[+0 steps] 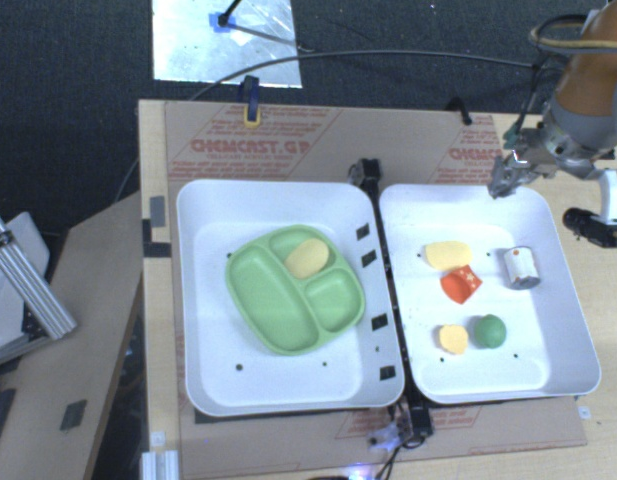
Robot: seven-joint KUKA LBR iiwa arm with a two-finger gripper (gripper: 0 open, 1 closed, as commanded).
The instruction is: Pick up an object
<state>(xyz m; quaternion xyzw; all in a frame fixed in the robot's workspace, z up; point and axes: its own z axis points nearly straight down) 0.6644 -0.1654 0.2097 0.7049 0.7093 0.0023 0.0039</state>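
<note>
Two shallow white bins are seen side by side on a cardboard-covered bench. In the left bin [203,268] a green divided plate [288,303] is set w/ three compartments; a yellow potato-like piece [308,258] is held in its compartment at approx. 1 o'clock.

In the right bin [558,368] five small objs are spread. A pale yellow block [447,255] is placed at approx. 10 o'clock from bin centre, w/ a red wedge-shaped piece [461,285] touching or just beside it at its 5 o'clock. A small white-and-grey cylinder [520,267] is found at 2 o'clock, on its side, apart from the rest. A green ball [489,331] is seen at 6 o'clock, w/ a small yellow chunk [453,339] just beside it at its 9 o'clock.

The gripper [505,181] is located at the right bin's 12 o'clock rim, well apart from all objs; nothing is seen between its tips. How far it is opened can't be told, as the tips are too small and blurred. The arm [588,88] is extended in from 2 o'clock.
</note>
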